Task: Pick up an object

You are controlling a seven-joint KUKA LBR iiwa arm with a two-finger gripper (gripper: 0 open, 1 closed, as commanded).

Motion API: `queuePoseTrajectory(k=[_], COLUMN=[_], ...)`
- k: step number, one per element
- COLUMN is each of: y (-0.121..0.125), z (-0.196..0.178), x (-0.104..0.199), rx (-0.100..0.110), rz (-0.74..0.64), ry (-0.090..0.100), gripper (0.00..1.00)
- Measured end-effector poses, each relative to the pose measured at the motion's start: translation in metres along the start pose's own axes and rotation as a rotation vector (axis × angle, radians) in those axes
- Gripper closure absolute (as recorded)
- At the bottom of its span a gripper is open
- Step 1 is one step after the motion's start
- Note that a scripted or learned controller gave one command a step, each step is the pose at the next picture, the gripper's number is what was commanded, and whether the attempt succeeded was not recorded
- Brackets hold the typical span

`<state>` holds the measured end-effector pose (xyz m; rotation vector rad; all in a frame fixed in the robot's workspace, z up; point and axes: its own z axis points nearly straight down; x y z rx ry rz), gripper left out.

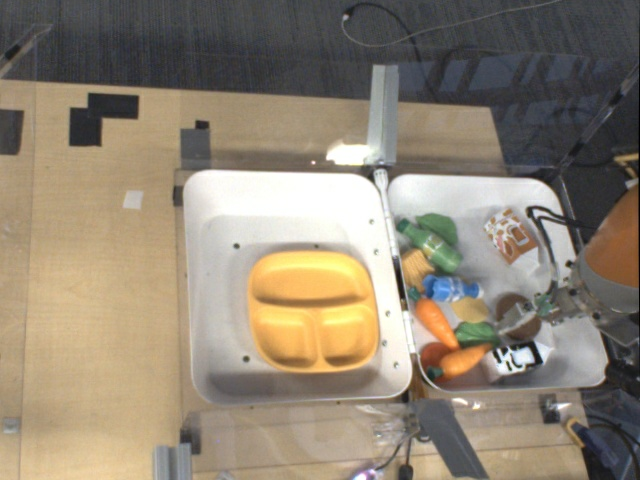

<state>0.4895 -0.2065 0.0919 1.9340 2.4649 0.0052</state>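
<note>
Clutter is filling the right bin [575, 368], which is sitting on the wooden counter [90, 298] in the lower right of the frame. Down its left side, from top to bottom, are lying a green bottle-like toy [432, 240], a small tan piece [415, 265], a blue toy [450, 290], an orange carrot [436, 321], a yellow-green piece [472, 311] and a second carrot [462, 360] resting against something red [434, 354]. An orange-and-white packet [509, 234] is lying apart, toward the bin's upper right, and a black-and-white block [518, 357] is sitting near the bottom edge. A round brown object [516, 312] is lying in the middle right.

Reaching in from the right edge of the frame, the arm [612, 258] is bringing the claw [535, 315] down just beside the brown object, possibly touching it; whether the claw is spread or pressed together, I cannot tell.

The left bin [215, 268], touching the right one along a shared edge, is holding a yellow divided tray [312, 308] at its centre.
</note>
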Motion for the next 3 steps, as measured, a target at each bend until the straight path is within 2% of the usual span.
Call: queuePoseTrajectory(k=[1,2,3], y=[0.002,0.007,0.095], z=[-0.011,0.001,-0.142], x=[0.0,0.019,0.111], rx=[-0.005,-0.005,0.002], rz=[0.0,-0.019,0.166], ry=[-0.002,-0.005,0.003], gripper=[1.0,1.0,1.0])
